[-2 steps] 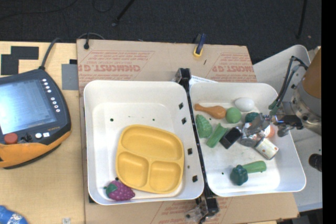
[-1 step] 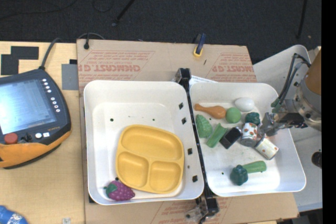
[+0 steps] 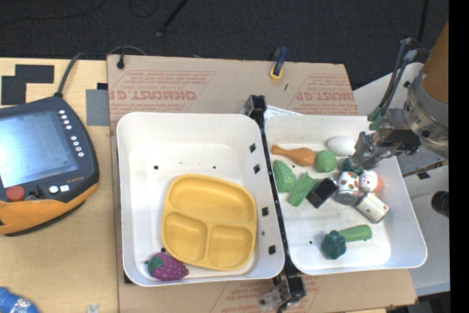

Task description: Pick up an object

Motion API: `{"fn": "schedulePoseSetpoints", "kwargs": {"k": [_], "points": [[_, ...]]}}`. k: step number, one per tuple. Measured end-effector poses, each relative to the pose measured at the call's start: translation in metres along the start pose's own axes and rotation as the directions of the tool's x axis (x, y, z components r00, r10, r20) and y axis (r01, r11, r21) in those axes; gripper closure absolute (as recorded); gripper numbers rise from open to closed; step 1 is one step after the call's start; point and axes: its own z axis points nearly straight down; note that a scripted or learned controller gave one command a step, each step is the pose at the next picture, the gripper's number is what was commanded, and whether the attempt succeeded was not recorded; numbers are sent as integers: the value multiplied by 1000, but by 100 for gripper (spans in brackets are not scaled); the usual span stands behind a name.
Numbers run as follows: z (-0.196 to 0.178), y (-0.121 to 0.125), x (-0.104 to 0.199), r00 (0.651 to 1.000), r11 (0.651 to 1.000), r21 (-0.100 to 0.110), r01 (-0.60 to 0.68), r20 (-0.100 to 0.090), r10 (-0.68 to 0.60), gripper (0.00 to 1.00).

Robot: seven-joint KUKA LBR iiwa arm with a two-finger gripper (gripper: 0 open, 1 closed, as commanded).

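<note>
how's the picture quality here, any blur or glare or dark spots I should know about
In the camera view, lighting is even on both bins; the left bin and yellow tray look sharp, the gripper is soft and small, the floor behind is dark, and there's no strong glare.

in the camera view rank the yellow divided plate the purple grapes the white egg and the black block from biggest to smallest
1. Yellow divided plastic plate, by far the largest.
2. Purple toy grape bunch.
3. White egg and black rectangular block: too alike to rank.
</note>
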Motion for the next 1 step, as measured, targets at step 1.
{"fn": "schedulePoseSetpoints", "kwargs": {"k": [1], "points": [[-83,1,94,1000,1000,2,3,-1,-3,100]]}}
